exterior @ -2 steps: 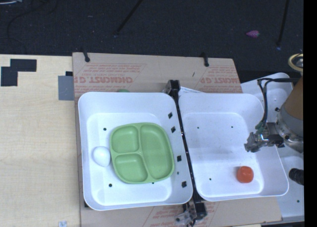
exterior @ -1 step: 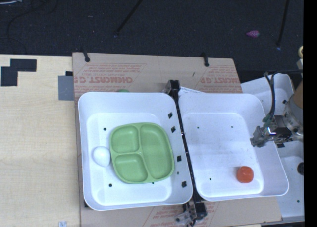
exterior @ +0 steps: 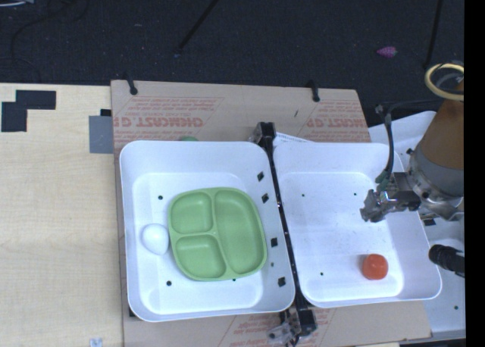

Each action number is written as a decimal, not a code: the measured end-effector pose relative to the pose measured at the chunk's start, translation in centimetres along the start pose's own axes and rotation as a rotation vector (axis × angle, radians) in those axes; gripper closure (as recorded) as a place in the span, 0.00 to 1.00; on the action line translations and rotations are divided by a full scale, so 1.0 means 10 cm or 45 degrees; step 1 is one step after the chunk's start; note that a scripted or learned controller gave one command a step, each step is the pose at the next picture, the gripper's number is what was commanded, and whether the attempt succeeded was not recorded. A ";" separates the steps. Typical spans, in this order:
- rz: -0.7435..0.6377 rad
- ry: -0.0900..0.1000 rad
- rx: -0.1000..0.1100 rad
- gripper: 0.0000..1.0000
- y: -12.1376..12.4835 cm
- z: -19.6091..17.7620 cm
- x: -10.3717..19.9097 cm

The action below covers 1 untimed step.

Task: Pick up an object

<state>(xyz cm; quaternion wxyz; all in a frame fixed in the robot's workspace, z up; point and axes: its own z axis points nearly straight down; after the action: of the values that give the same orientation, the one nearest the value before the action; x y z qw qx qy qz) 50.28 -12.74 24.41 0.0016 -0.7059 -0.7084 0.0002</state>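
Gripper [exterior: 373, 211] hangs over the right bin [exterior: 333, 164], near its right wall; I cannot tell its state. Orange ball [exterior: 374, 267] lies on the bin floor just below the gripper, apart from it. Far to its left, in the left bin [exterior: 189, 156], a green tray [exterior: 217, 233] touches a white egg [exterior: 155, 239].

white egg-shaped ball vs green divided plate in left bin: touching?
Touching. The camera view shows the small white egg-shaped ball pressed against the left rim of the green three-compartment plastic plate, with no white bin floor between them.
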 end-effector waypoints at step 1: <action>-0.002 0.001 0.002 1.00 0.04 0.10 0.61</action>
<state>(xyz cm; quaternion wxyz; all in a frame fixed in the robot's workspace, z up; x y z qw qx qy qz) 50.67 -6.61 23.43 0.0024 -0.7053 -0.7090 0.0003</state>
